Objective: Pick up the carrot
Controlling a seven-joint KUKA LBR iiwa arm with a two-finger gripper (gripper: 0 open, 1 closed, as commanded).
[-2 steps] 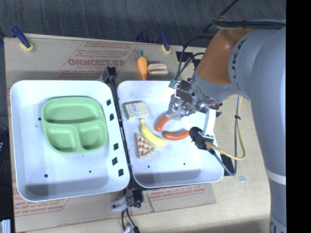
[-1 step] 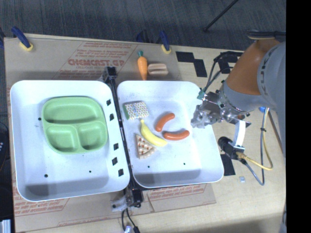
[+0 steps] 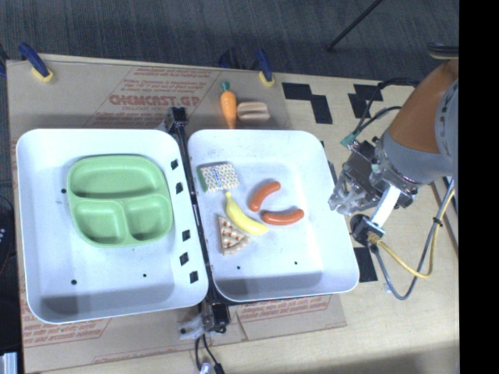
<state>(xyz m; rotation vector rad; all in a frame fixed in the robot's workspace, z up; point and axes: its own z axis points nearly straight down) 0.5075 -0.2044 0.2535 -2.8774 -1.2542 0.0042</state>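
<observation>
Beyond the right bin's (image 3: 331,209) far rim, on the cardboard-covered bench (image 3: 140,92), lies the carrot (image 3: 228,106) — beside a small bun (image 3: 253,112). Pincer (image 3: 348,199) hovers off the bin's right edge — its spread I cannot tell. Dark carpet (image 3: 156,14) lies behind.

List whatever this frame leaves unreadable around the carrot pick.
- Gripper, camera view: finger state lost in wrist clutter and cables.
- Arm: upper part cut off by the right edge.
- Carrot, outside the bins beside a small bun: too small for surface detail.

Orange carrot (image 3: 228,109) — green tray (image 3: 120,199) — white bins (image 3: 47,287)
</observation>
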